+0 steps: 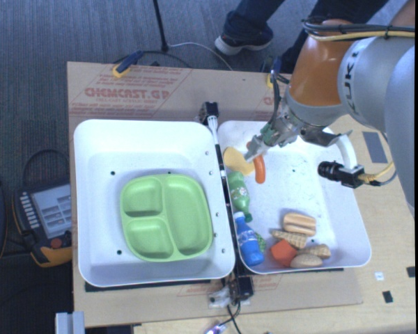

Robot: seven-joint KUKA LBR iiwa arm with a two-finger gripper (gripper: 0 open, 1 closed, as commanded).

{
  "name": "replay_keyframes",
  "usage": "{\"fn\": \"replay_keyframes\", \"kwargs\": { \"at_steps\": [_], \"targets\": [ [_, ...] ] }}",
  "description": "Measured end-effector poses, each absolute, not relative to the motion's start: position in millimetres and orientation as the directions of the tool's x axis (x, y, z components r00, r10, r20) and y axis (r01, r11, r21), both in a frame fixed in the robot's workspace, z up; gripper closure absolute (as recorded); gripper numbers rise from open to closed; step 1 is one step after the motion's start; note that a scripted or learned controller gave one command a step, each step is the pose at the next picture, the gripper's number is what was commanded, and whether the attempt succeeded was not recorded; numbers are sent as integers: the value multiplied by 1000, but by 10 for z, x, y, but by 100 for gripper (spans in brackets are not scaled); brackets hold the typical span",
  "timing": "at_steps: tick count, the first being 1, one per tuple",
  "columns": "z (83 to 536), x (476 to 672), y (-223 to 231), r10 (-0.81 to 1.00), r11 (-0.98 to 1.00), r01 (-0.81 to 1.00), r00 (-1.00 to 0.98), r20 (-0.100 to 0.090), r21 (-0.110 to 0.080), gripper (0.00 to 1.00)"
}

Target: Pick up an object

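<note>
My gripper (256, 149) hangs over the upper left part of the right bin (334, 207), tilted down to the left. A small orange-red carrot-shaped piece (260, 170) dangles upright from its fingertips, its top end pinched between them. A yellow banana-like piece (235, 160) lies just left of it against the bin's left wall. Lower in the same bin lie a green bottle (240, 195), a blue bottle (249, 241), a hot dog bun (299, 223), a red tomato-like ball (283, 252) and tan bread pieces (308, 257).
The left bin (97, 152) holds a green divided plate (166, 216). A black fitting with cable (340, 172) juts from the arm over the right bin's right side. A person's legs stand beyond the bench at the top.
</note>
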State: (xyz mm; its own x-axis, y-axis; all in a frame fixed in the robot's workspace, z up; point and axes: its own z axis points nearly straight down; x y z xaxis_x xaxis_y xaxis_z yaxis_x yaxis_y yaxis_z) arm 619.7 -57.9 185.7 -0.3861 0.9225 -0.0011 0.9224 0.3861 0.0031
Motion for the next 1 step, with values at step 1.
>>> {"fn": "replay_keyframes", "kwargs": {
  "at_steps": [1],
  "targets": [
    [1837,5703,65,982,-188,982,188,-1,-3,100]
  ]
}}
